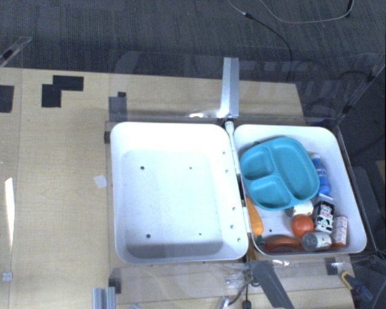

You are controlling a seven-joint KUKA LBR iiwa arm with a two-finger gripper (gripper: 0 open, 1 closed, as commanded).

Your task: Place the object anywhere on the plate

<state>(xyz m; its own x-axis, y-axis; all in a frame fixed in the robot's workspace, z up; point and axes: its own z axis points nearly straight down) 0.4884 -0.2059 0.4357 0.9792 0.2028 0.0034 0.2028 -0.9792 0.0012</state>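
Pincer's state cannot be told from this slanted overhead view; how far it stands open, and what if anything it has hold of, are beyond saying. Nearest the camera, at the right bin's (347, 162) near wall, a grey can (315, 241) lies on its side, with a dark red flat item (282, 244) just to its left and a red-and-white tin (339, 230) just to its right; a little farther in sits an orange-red ball (301, 226), with a black-and-white box (324, 216) beside it and a small white piece (303, 209) touching the ball's far side; an orange carrot-shaped toy (256, 221) lies along the bin's left wall; which of these is the task's object cannot be told, but all of them lie in the right bin, off the plate, crowded against its near edge; the plate (279, 172), blue with three compartments, fills the middle and far part of that bin, slightly turned; a blue bottle (320, 175) is wedged between the plate and the right wall; the left bin (175, 136) sits just beside, the two walls touching; beyond both bins a metal post (230, 84) rises at their junction; black tape marks (60, 89) lie on the bench far left; a dark cable (289, 15) crosses the floor beyond.
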